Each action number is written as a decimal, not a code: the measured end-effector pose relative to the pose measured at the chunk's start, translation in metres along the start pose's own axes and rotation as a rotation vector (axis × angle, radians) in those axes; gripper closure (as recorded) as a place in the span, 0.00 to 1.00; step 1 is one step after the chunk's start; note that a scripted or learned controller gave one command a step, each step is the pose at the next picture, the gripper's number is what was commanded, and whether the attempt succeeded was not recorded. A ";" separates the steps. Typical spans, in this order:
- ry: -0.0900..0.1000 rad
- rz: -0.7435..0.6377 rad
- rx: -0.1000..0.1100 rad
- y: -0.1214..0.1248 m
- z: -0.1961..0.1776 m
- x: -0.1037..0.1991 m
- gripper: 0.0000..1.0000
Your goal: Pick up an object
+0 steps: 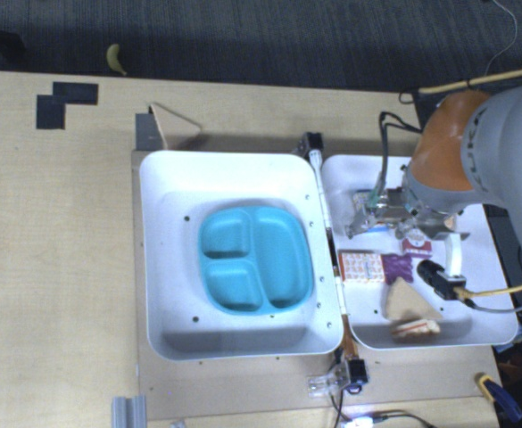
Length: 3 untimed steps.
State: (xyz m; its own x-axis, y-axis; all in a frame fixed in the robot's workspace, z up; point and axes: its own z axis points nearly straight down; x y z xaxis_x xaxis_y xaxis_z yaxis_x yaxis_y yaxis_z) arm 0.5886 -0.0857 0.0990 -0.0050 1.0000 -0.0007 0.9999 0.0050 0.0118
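Hovering over right bin [484,328] — tool [377,214] state cannot tell; crowded red-white packet [360,267], sandwich [412,310] — risk: mis-grasp, empty lift.

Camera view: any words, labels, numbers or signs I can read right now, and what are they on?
None can be read.
Small packet in the right bin: red print on white, too blurred to read.
Purple wrapper beside it: no legible marks.
Blue tray in the left bin: plain.
Black tape patches on the bench: no writing.
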 end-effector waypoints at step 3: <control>0.002 -0.001 0.007 0.031 -0.086 0.060 1.00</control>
